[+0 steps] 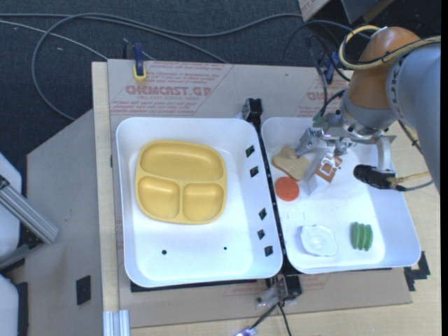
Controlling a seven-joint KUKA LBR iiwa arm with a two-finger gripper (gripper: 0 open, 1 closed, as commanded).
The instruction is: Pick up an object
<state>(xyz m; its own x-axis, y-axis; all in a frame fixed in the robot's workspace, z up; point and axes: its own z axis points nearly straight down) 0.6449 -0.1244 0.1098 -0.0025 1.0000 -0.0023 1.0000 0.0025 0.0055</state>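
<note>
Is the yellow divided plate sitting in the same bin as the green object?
No, the yellow plate is in the left bin; the green object lies in the right bin.

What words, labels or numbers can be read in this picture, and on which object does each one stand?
"CHEMCAST GP", in large red letters, on the protective paper of the board under the bins.
Smaller red lines above and below it: too blurred to read.
Red print on the same paper near the gripper: mostly hidden, unreadable.

Red "CHEMCAST GP" lettering on the brown board beneath the bins.
</note>
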